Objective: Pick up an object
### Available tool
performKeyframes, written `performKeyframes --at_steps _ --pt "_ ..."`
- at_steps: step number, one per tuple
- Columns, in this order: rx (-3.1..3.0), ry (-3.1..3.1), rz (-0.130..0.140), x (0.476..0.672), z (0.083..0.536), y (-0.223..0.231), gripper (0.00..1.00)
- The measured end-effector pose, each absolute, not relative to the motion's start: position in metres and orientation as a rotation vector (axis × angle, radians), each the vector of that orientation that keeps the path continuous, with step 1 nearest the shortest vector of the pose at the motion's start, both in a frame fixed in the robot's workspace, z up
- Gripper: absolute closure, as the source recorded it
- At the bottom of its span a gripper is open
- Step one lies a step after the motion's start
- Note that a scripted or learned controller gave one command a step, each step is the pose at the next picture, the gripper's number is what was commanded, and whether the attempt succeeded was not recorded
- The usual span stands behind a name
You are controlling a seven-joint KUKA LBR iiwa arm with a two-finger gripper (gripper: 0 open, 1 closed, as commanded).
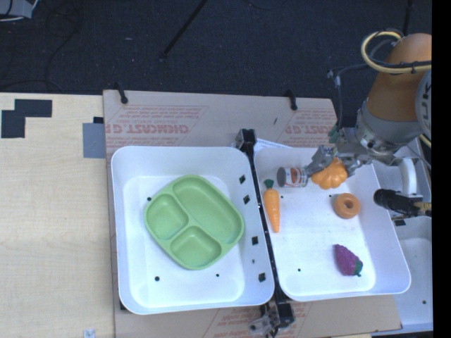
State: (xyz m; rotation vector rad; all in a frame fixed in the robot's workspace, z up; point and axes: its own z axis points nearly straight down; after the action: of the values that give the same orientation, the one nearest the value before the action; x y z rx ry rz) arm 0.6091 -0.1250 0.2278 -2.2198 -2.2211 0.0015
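Note:
My gripper (332, 162) hangs over the far part of the right bin (384, 277), reaching in from the right. Directly under it, touching or nearly touching, is an orange-yellow toy pepper (331, 177). A small tin can (294, 177) lies on its side just left of the pepper. An orange toy carrot (271, 208) lies along the bin's left wall. A brown doughnut (347, 205) sits to the right of centre. A purple bunch of grapes (347, 259) lies near the front right.
The left bin (134, 287) holds a green divided plate (194, 221). A black divider (258, 217) runs between the two bins. Cardboard (176, 122) lies under both, with a pale wooden bench (49, 224) to the left.

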Motion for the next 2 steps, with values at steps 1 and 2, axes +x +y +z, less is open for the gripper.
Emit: performKeyframes --at_steps 1,2 --pt "-2.215 -2.222 0.002 0.6 0.236 -0.077 1.0" --pt "-2.214 -2.221 0.005 0.581 0.224 -0.03 1.0"
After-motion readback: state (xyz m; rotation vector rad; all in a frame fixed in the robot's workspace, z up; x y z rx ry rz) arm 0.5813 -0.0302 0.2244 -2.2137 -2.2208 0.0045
